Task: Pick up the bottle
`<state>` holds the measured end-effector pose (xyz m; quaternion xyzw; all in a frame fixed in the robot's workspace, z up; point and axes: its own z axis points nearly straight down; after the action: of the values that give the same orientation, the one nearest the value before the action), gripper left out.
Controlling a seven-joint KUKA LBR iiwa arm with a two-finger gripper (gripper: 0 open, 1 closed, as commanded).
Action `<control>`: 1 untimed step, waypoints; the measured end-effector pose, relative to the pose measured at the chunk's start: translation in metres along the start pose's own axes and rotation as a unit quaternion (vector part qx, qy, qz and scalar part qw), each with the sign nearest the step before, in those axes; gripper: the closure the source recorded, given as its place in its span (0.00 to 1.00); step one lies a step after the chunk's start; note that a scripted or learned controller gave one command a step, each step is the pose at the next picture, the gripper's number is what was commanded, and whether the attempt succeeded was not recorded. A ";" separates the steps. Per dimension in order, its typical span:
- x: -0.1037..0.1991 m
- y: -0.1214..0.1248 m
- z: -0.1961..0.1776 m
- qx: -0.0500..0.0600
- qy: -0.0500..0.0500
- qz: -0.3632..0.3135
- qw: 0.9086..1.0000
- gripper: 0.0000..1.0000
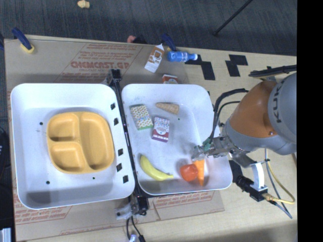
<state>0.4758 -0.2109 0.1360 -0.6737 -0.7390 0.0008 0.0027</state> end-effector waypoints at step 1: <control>0.000 0.001 -0.049 -0.002 -0.002 -0.123 0.992 1.00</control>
<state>0.4770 -0.2111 0.1849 -0.5779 -0.8161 0.0002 -0.0001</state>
